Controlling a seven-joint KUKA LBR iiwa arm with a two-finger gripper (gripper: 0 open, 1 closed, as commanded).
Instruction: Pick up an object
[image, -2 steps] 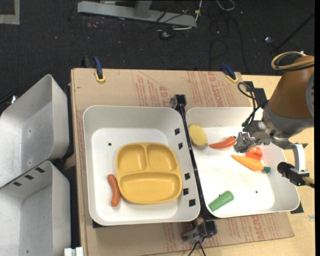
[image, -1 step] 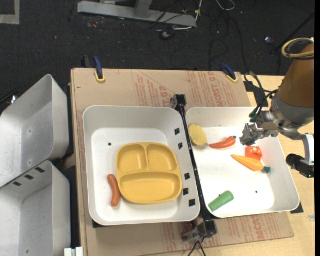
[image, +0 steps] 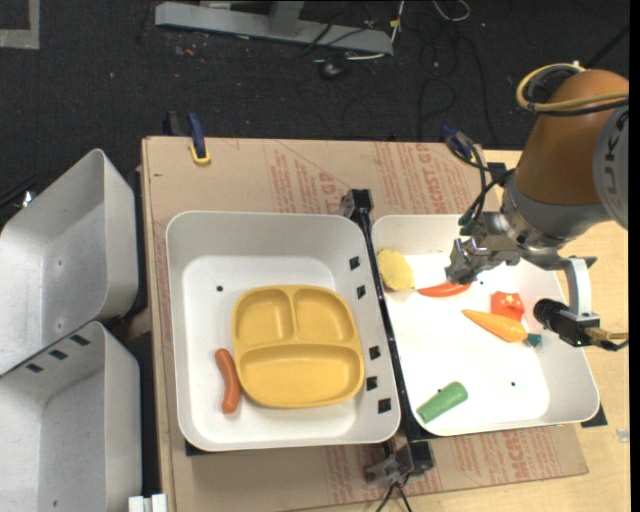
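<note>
Camera view, from above at a slant: my gripper (image: 466, 262) hangs low in the right bin (image: 570, 395), right over the upper end of the red chili pepper (image: 443, 290), with the yellow lemon (image: 395, 270) just beside it to the left. Further right in the same bin lie the orange carrot (image: 495, 324) and a small red pepper piece (image: 508, 303) touching it; the green cucumber (image: 442, 400) sits well apart, near the front wall. The left bin (image: 190, 300) bears the yellow divided plate (image: 297, 345) and a sausage (image: 229, 380) beside it.

What could go wrong, as I judge it: the chili is thin and lies flat, so I may close above it and come up with nothing, or pinch only its tip and have it swing loose. The lemon is near enough that a stray finger could knock it rolling.

My jaws: I cannot tell how wide they stand; the wrist body hides them. I see nothing between them, so I claim no hold.
</note>
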